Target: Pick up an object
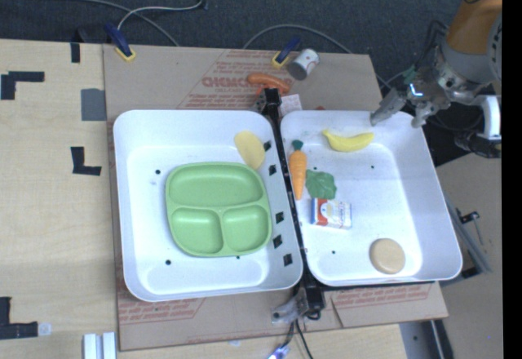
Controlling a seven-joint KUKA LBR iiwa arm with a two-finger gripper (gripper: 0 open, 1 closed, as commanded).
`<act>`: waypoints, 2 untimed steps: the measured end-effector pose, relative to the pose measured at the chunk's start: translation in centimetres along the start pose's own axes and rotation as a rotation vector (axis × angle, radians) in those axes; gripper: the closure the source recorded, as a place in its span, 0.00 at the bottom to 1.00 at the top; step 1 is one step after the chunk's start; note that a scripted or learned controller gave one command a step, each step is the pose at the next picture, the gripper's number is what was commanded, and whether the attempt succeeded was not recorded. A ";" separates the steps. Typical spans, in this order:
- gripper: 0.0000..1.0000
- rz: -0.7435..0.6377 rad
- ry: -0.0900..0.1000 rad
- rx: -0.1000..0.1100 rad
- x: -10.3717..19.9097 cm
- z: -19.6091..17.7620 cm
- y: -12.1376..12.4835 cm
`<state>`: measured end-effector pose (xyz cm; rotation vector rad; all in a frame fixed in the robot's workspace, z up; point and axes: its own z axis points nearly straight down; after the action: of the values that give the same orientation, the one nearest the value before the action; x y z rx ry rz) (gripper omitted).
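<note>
The right bin (424, 186) holds a yellow banana (347, 139) near its far wall, an orange carrot (298, 172) beside a green leafy piece (320, 183), a small red and white carton (330, 213) and a round tan bun (387, 255). My gripper (402, 111) hangs above the far right corner of that bin, right of the banana, its two fingers spread apart and open with nothing between them. A pale yellow lemon-like piece (250, 148) lies in the left bin (139, 210).
A green divided plate (218, 209) fills the middle of the left bin. Behind the bins, on the cardboard, lie an orange sausage-like item (268, 81), a grey cylinder (303, 64) and blue-yellow clamps (120, 42). Cables run across the dark floor at the back.
</note>
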<state>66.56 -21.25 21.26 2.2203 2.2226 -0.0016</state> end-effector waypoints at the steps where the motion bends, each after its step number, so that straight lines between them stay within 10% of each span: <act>1: 0.00 -0.001 0.000 -0.002 6.4 12.6 0.4; 2: 0.00 0.010 -0.019 -0.015 10.7 12.4 -5.7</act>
<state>60.85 -10.54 8.85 2.2146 2.1950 -0.0059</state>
